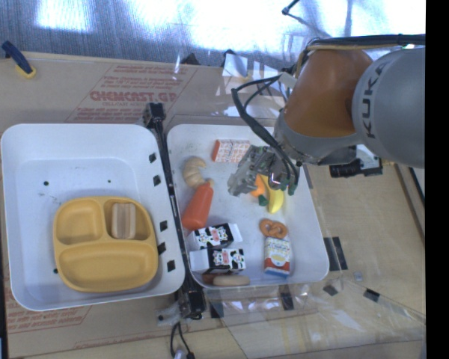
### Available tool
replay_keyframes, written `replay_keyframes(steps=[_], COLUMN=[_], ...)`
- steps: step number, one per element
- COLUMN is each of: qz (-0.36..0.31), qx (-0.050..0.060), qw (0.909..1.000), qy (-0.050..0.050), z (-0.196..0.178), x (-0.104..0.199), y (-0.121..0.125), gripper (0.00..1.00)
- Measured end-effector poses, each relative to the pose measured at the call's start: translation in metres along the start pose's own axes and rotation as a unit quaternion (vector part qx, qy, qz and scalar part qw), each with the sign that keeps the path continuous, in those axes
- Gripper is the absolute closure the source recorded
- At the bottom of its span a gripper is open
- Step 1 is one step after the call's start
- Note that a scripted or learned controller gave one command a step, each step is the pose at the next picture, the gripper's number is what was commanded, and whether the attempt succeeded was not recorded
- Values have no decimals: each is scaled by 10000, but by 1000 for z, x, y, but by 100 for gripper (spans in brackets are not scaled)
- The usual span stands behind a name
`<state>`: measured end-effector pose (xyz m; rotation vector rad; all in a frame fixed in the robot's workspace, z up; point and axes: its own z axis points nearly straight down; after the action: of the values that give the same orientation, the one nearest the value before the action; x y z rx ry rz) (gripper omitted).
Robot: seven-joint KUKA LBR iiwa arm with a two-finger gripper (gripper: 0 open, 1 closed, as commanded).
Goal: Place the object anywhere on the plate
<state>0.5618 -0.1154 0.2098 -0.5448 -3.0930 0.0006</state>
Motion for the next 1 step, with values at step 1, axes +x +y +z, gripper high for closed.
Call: replay_keyframes(steps=[1], qz=[-777], qx=[4], qw=[9970], qy=[-12], z=[-25], x=[42], y=[-32], gripper=[100])
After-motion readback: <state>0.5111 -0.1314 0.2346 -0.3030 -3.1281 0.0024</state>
